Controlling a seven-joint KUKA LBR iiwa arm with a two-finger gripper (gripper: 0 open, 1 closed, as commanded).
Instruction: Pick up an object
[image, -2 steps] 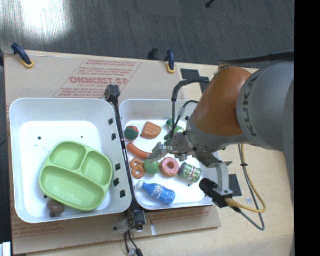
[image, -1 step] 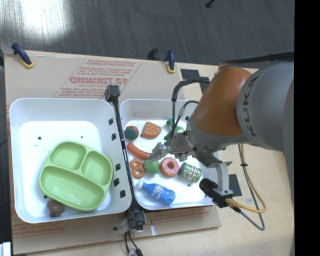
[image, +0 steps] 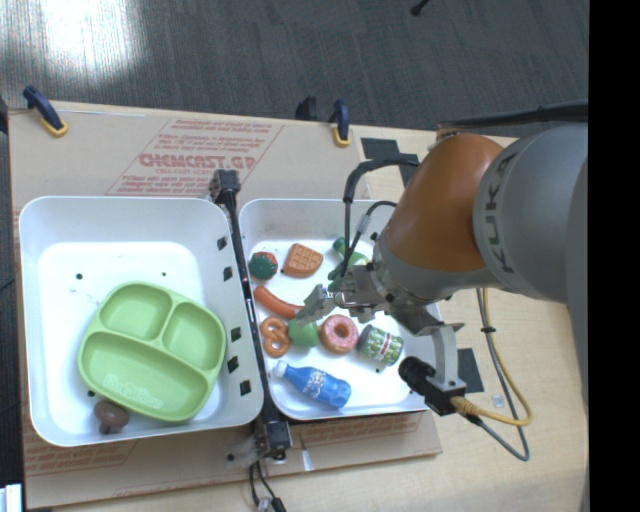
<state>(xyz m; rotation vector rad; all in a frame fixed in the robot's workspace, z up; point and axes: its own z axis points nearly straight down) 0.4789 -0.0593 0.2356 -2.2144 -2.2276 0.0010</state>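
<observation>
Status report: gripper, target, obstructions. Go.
Gripper low in right bin, over toys. Nothing seen held. Sausage, donut, pretzel crowd close. Green tray in left bin.

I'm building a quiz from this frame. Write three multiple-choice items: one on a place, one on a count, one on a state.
1. Where does the green divided tray lie?
A. left bin
B. right bin
C. on the cardboard

2. How many compartments has the tray?
A. two
B. three
C. five

3. How does the blue bottle stand?
A. upright
B. lying on its side
C. leaning on the tray

Answers:
1 A: it rests inside the left bin, away from the toy food.
2 B: two small sections sit above one long one.
3 B: it lies flat near the front wall of the right bin, below the pink doughnut.
</observation>
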